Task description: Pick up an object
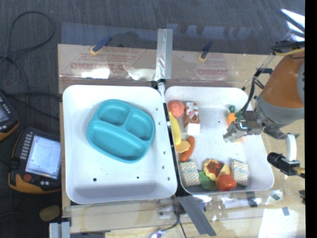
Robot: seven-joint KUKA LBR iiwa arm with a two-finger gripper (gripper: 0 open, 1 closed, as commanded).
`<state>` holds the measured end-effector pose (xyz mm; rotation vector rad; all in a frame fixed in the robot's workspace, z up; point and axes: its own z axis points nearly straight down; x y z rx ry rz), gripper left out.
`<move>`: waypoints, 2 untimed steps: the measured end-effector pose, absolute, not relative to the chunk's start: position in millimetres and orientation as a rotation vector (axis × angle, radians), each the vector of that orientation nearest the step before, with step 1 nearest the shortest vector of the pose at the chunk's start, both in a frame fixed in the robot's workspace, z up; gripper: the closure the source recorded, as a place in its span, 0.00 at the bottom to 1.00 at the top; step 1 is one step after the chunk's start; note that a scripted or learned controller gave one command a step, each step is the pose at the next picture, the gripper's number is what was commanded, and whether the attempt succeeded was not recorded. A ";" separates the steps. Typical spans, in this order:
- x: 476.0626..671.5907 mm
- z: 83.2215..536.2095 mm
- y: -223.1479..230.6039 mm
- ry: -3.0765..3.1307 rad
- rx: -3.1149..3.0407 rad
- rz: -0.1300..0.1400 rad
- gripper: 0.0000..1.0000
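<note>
**A:** Where are you right now?

**B:** My grey arm with the orange band (285, 83) reaches in from the right, and my two-finger gripper (234, 133) hangs over the right-hand shallow white bin (218, 95), near its right wall.

**A:** Is the hand clenched on anything?

**B:** I cannot tell. From this slant the tips blur together, and I see nothing clearly between them.

**A:** What lies closest to you?

**B:** A small orange toy with a green top (231, 116), just beside my wrist, toward the bin's back right corner.

**A:** And the rest of the pickings?

**B:** Along the left wall: a round red-orange piece (175, 106), a brown and white block (191, 112), a small white cube (193, 129), a yellow banana-shaped piece (175, 129) and an orange wedge (187, 148). Along the front edge: two pale checkered packets (189, 172) (239, 170), with a red, yellow and green cluster (214, 168) and a red tomato-like ball (226, 182) between them.

**A:** The other bin?

**B:** The left-hand white bin (79, 182) holds a turquoise plastic plate with three compartments (121, 129), well apart from me.
</note>
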<state>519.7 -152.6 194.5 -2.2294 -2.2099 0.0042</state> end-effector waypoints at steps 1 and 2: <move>483.1 189.0 -179.7 -2.153 -2.287 0.006 1.00; 488.8 96.1 -206.3 -2.626 -1.727 -0.001 1.00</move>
